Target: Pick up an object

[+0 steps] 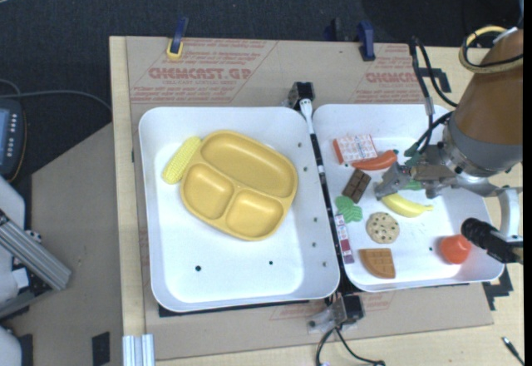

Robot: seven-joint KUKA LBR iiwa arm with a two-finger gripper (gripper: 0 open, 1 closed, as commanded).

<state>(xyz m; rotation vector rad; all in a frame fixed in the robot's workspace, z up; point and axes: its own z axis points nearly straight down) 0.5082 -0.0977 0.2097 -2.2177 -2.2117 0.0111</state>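
Observation:
My gripper (405, 179) hangs low over the right bin (416, 116), reaching in from the right. It sits just above a yellow banana (407, 205) and just right of a red sausage (373, 161). Left of it lie a brown chocolate bar (357, 184) and a green leafy piece (348, 210). A round cookie (382, 228) and a brown toast slice (376, 262) rest nearer the front. An orange fruit (455, 249) sits at the front right. A red-and-white packet (353, 145) lies at the back. I see nothing held in the gripper.
The left bin (158, 190) holds a yellow divided plate (238, 184) with a yellow corn cob (181, 159) beside it. A narrow wrapped bar (342, 234) lies along the right bin's left wall. A black part (490, 239) juts in at the right bin's right edge.

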